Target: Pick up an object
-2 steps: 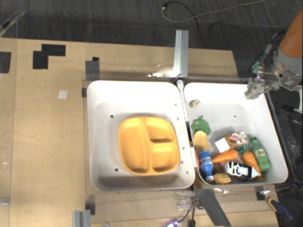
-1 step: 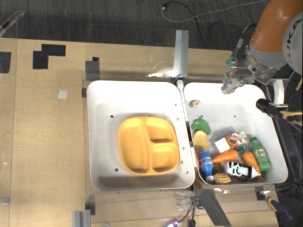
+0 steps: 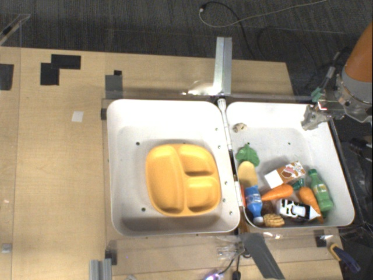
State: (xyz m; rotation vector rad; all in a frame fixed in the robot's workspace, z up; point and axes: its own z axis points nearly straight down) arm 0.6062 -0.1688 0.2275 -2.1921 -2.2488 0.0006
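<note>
- Wooden bench under two white bins, dark carpet at twelve o'clock.
- Left bin holds a yellow divided tray.
- Right bin: toys heaped at its five o'clock corner, among them a carrot, green bottle, blue bottle; label print too small to read.
- Gripper at the right bin's two o'clock rim, well apart from the toys; whether it is apart or together, cannot tell.

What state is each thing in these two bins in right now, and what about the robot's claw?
Yellow divided tray: lying flat in the left bin, nothing in it.
Toy carrot: lying in the right bin's pile.
Green bottle: lying on its side.
Blue bottle: lying down by the divider.
Gripper: over the right bin's far corner, holding nothing I can see.
</note>
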